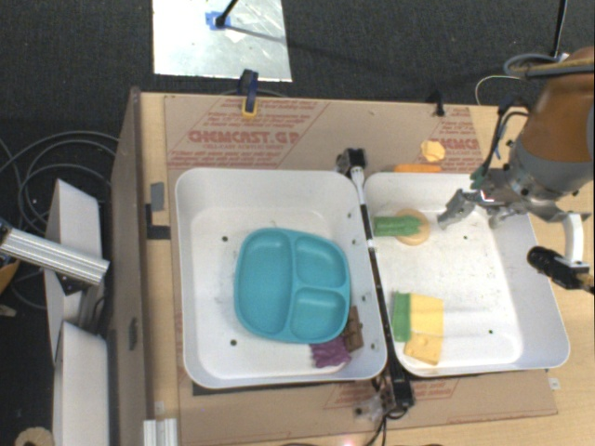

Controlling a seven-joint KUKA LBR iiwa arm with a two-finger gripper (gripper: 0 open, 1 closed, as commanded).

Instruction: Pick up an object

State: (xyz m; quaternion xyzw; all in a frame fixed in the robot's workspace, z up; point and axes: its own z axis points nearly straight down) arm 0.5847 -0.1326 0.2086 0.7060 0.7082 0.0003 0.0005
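The two-finger gripper (462, 206) is held low over the right white bin (521, 277), just beside the green block on a tan disc (402, 226), presumably the intended pick. Nothing is seen between its fingers (open or shut cannot be told).

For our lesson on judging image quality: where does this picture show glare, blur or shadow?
Camera view: glare on the shiny silver sheet at the top; the grey arm's tool looks soft and blurred; the teal divided plastic plate is evenly lit, with only a faint shadow.

Two white bins (279, 189), one blue divided plate (291, 284), one yellow-green sponge (416, 315), one purple scrap (327, 352).
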